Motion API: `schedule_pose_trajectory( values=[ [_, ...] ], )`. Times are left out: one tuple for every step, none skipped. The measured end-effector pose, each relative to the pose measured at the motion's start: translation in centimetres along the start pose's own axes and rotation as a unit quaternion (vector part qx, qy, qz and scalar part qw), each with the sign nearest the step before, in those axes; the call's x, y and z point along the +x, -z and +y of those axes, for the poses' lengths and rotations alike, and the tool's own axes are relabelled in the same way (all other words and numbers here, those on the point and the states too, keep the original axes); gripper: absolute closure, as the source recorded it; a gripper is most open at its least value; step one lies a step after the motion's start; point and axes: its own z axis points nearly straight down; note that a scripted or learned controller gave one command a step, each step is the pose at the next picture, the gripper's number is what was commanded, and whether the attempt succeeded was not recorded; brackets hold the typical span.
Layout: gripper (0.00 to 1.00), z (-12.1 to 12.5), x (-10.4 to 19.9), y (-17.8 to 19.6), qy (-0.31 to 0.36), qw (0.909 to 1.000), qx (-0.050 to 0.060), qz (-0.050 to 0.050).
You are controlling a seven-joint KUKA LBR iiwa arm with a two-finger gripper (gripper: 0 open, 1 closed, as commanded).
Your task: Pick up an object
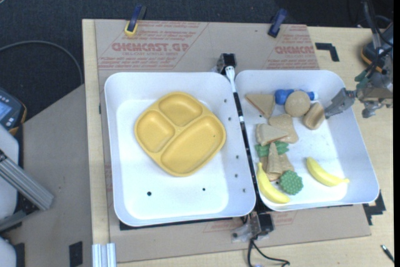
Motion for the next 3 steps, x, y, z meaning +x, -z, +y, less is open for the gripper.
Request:
schedule_pose_trajectory(
  values=[
    [0.0, 0.2, 0.1, 0.7, 0.002, 1.0, -0.006, -0.001],
    [0.0, -0.5, -0.1, -3.9, 0.001, 1.0, -0.004, 0.0],
    [0.0, -0.2, 0.7, -9.8, 0.002, 1.0, -0.004, 0.0]
  ],
)
